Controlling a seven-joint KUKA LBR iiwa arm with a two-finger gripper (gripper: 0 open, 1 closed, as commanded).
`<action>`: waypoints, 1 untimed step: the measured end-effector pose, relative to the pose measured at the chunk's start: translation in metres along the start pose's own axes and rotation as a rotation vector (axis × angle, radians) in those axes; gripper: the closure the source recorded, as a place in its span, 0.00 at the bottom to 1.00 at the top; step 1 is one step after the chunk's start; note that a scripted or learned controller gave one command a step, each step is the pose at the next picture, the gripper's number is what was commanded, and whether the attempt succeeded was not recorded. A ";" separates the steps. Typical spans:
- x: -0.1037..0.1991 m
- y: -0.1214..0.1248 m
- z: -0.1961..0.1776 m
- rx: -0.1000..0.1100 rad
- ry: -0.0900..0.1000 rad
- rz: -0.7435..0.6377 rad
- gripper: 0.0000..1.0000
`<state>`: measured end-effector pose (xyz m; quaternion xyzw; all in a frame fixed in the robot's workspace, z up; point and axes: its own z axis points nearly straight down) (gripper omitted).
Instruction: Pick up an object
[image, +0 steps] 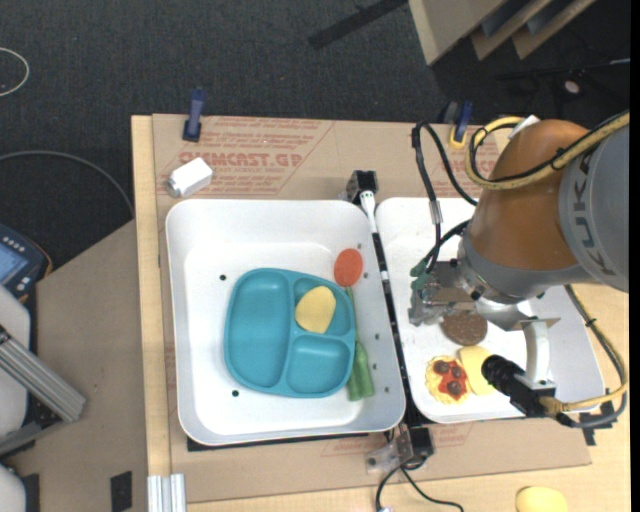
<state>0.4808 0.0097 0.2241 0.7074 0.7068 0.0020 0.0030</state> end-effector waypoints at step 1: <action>-0.050 0.065 0.042 0.004 -0.002 0.003 1.00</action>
